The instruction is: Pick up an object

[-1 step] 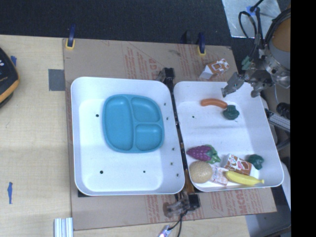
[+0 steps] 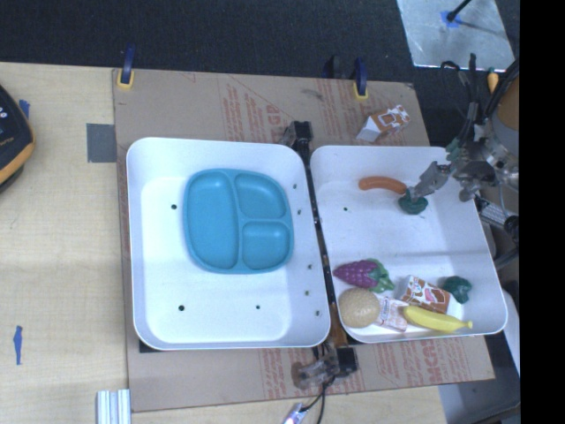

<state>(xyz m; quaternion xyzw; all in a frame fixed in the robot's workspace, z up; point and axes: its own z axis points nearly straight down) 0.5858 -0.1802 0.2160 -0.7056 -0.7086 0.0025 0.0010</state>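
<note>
My gripper hangs over the back right part of the right bin, and its fingers stand open with nothing between them. Its left fingertip is just above a small dark green toy. An orange sausage lies to the left of that toy. At the bin's front lie purple grapes, a round bread roll, a small printed carton, a yellow banana and another dark green piece.
The left bin holds a blue divided plate. A small carton lies on the cardboard behind the right bin. A black clip sits where the bins meet at the back.
</note>
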